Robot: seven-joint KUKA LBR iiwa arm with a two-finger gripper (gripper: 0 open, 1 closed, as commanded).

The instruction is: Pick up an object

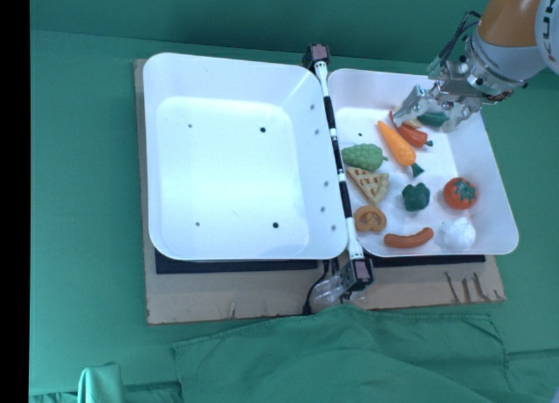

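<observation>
Right bin point(489, 184), carrot point(396, 143) lying diagonally

No legible text, label or number anywhere (partial lettering on the arm point(548, 25), unreadable)

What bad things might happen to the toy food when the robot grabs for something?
1. The tool hovers by the red pepper and carrot, which lie close together; it may nudge one while grabbing the other.
2. It is near the right bin's back wall and might bump it.
3. The carrot looks smooth and tapered, so it may slip out.
</observation>
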